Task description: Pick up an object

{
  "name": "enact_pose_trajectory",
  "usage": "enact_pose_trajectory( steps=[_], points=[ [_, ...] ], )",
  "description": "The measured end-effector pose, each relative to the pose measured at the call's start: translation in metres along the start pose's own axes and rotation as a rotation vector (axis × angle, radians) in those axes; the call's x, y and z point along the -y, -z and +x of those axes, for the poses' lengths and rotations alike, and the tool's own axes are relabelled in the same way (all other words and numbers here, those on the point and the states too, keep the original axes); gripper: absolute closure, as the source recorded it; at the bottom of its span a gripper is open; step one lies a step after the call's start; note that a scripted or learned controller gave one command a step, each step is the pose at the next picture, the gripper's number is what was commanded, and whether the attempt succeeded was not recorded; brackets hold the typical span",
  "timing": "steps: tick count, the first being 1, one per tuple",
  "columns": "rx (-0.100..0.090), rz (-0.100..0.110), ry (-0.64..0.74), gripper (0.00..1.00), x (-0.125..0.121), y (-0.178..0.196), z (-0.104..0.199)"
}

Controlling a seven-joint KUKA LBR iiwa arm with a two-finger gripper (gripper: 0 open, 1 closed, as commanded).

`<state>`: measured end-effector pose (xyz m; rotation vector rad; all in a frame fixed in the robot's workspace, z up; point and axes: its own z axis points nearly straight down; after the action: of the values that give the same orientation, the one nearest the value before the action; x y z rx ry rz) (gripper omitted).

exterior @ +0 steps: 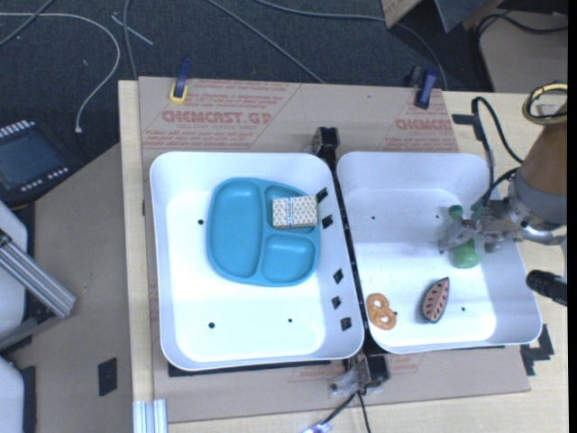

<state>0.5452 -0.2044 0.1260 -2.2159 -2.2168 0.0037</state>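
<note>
Gripper (462,234) is sitting low in the right bin (397,174), near its right wall, arm (550,174) coming in from the right edge. Can't tell how the gripper is set: the metal parts are blurring together at this angle.

Green piece (465,256) is lying directly under and just below the tool tip, touching or nearly touching it; can't tell whether it's actually being held. A smaller green bit (454,212) is showing just above-left of the tool.

Around the tool:
- Brown leaf-shaped item (435,299) is lying below it, a little to the left, apart from the green piece.
- Pretzel (381,312) is sitting further left of that, close to the bin's lower-left corner.
- Black cable (488,147) is running down from above to the wrist.

Well to the left of the tool, in the left bin (180,269):
- Blue divided tray (243,233) is lying roughly centred.
- Small patterned block (295,211) is resting on the tray's upper-right section, close to the wall between the bins.

Nothing is standing between the tool and the leaf or pretzel.
</note>
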Motion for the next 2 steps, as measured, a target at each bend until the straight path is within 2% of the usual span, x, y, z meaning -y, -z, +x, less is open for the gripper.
enact_pose_trajectory(
  steps=[1,2],
  points=[
    [0.003,-0.009,0.0,1.0,-0.002,0.015,-0.001],
    [0.006,-0.014,0.001,1.0,0.0,0.079,0.002]
  ],
)
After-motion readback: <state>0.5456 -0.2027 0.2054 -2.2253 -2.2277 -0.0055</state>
